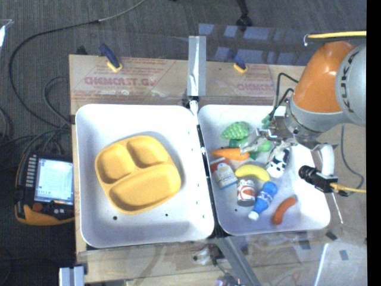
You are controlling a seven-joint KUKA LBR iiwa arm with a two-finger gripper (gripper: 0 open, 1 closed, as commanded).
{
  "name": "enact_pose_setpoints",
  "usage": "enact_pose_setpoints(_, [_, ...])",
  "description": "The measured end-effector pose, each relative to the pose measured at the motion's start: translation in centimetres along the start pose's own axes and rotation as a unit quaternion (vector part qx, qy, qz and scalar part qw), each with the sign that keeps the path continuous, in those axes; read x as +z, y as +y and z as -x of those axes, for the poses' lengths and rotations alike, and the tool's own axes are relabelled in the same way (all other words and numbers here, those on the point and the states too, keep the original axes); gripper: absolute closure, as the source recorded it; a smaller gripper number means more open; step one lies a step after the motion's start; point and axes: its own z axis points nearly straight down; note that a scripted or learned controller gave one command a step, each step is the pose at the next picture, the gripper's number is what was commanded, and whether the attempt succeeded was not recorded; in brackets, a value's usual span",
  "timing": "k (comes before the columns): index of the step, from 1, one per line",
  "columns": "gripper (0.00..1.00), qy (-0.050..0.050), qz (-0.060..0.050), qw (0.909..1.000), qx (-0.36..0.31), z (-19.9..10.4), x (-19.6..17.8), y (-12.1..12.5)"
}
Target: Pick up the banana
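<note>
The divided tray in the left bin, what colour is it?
Yellow; the divided tray shows clearly in the camera view.

Around the yellow banana (252, 171) lay an orange carrot (228, 154), a green leafy toy (236, 130), a blue bottle (264, 198), a red sausage (284, 209) and a black-and-white cow (277, 162).

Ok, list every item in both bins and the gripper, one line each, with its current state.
banana: lying in the right bin, not held
carrot: lying flat
green toy: resting near the bin's back wall
blue bottle: tipped on its side
can: beside the bottle
sausage: lying flat
yellow tray: flat in the left bin
gripper: above the right bin
</note>
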Motion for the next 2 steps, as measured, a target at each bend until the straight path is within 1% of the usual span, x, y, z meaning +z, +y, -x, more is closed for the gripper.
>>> enact_pose_setpoints(1, [0.0, -0.005, 0.02, 0.9998, -0.008, 2.4, 6.7, -1.7])
enact_pose_setpoints(2, [0.0, -0.01, 0.037, 0.9989, -0.028, 3.6, 7.7, -3.1])
